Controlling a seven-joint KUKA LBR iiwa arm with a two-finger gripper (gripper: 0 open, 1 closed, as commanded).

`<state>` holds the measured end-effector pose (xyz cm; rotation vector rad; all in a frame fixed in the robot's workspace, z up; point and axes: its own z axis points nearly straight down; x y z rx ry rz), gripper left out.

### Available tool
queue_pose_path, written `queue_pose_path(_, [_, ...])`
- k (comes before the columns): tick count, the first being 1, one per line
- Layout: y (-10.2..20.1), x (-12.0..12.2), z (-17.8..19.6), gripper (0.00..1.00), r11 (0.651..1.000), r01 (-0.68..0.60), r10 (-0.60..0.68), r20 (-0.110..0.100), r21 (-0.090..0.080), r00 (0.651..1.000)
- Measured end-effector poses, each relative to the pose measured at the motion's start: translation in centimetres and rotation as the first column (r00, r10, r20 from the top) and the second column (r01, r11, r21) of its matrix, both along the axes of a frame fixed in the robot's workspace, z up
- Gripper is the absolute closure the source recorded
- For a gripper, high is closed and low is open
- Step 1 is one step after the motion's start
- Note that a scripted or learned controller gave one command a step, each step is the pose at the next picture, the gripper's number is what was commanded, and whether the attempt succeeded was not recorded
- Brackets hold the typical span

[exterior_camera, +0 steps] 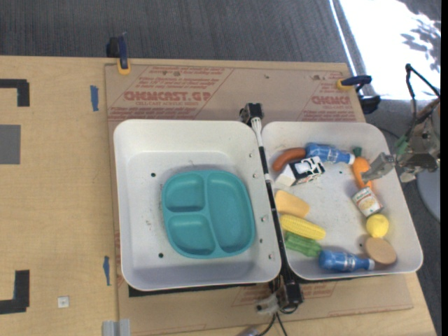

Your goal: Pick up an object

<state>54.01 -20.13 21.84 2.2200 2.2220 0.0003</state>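
We judge the small bottle (367,202) at the right bin's (413,257) right side light, stiff and slick, best pinched across its body; whether the gripper (381,165) just beyond it is open, we cannot tell

- The bench (56,208) has a light wooden top, with a brown cardboard sheet (210,89) printed in red letters lying flat on it.
- Two shallow white bins sit side by side on the sheet: the left bin (133,187) and the right bin (402,208), their inner rims touching.
- A yellow-tipped clamp (119,51) grips the sheet's far left corner; another clamp (353,84) grips its far right corner.
- Strips of blue tape (94,98) and black tape marks (17,91) lie on the bare wood at left.
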Motion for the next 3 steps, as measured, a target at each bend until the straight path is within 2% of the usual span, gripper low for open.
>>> queue_pose_path(1, [1.2, 2.7, -12.3, 0.00, 0.984, -0.180, 0.180, 0.001, 0.000, 0.984])
queue_pose_path(2, [1.0, -0.6, -13.3, 0.00, 0.996, -0.088, 0.088, 0.001, 0.001, 0.996])
queue_pose_path(3, [0.9, -0.4, -12.1, 1.00, 0.996, -0.087, 0.087, 0.006, -0.001, 0.996])
